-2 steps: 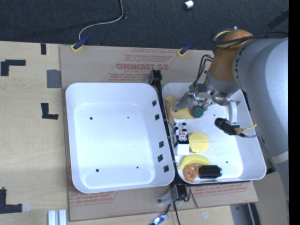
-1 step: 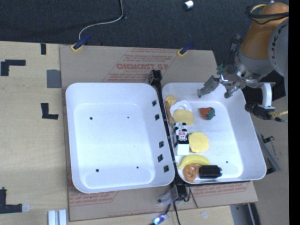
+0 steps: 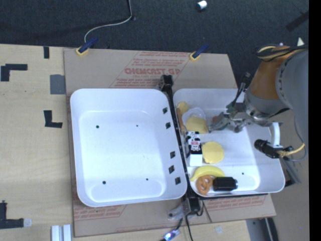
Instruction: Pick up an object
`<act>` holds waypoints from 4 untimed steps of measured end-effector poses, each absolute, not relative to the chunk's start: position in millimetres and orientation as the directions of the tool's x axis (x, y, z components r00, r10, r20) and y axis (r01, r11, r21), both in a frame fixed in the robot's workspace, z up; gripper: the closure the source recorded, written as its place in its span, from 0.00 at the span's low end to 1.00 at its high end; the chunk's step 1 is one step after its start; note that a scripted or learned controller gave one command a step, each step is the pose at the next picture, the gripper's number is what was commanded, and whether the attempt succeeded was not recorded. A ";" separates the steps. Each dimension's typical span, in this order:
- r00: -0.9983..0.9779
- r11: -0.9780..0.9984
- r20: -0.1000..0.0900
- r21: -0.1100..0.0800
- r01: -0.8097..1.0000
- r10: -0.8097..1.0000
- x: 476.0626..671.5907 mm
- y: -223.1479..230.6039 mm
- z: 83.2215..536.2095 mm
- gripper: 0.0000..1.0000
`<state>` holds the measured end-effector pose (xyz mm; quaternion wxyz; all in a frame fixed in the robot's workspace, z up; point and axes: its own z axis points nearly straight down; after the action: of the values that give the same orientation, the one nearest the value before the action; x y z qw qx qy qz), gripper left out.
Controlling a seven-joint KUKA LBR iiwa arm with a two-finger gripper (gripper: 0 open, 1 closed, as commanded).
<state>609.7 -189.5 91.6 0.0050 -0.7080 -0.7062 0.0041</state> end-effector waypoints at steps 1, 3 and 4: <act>-0.006 0.006 0.000 0.002 1.000 1.000 670.7 -151.7 83.8 0.00; -0.003 0.003 -0.003 0.001 1.000 1.000 657.2 -174.3 95.5 1.00; -0.001 0.001 -0.001 -0.001 1.000 1.000 658.2 -167.4 91.8 1.00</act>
<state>658.2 -167.4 91.8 -0.0001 -0.7066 -0.7076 0.0009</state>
